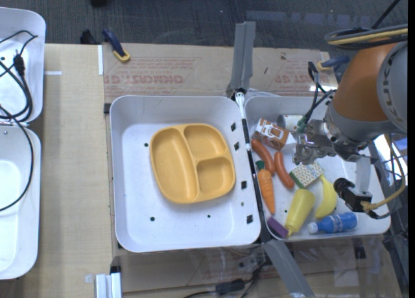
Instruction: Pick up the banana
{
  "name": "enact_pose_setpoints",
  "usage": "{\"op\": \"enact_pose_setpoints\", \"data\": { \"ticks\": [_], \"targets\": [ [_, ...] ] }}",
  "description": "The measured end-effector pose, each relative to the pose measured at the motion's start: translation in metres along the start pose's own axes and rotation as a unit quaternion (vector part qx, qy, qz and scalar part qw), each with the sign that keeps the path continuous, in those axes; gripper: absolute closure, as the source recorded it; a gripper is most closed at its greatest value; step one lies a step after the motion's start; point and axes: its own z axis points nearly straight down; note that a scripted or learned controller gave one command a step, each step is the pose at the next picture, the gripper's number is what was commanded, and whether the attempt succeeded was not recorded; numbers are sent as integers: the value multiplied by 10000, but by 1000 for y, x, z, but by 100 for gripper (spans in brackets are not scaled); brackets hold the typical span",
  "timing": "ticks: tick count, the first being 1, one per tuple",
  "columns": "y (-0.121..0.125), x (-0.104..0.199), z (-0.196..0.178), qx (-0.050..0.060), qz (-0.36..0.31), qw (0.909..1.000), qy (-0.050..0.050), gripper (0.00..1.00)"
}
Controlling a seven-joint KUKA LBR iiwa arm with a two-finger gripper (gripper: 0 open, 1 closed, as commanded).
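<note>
Bins sit side by side before you: the left bin carries a yellow divided plate near its middle, and the right bin holds the clutter. Your arm comes in from three o'clock, its gripper low over the right bin's centre; you cannot tell from here whether it is spread or closed. The banana lies at about five o'clock from the gripper, just beside a yellow bottle. Toward six o'clock rests a blue bottle. At nine o'clock of the banana lie a carrot and two sausages.
</note>
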Motion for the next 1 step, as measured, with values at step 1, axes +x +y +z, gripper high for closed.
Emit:
{"op": "enact_pose_setpoints", "data": {
  "ticks": [1],
  "targets": [
    [0,0,0,1,0,10000,-1,0]
  ]
}}
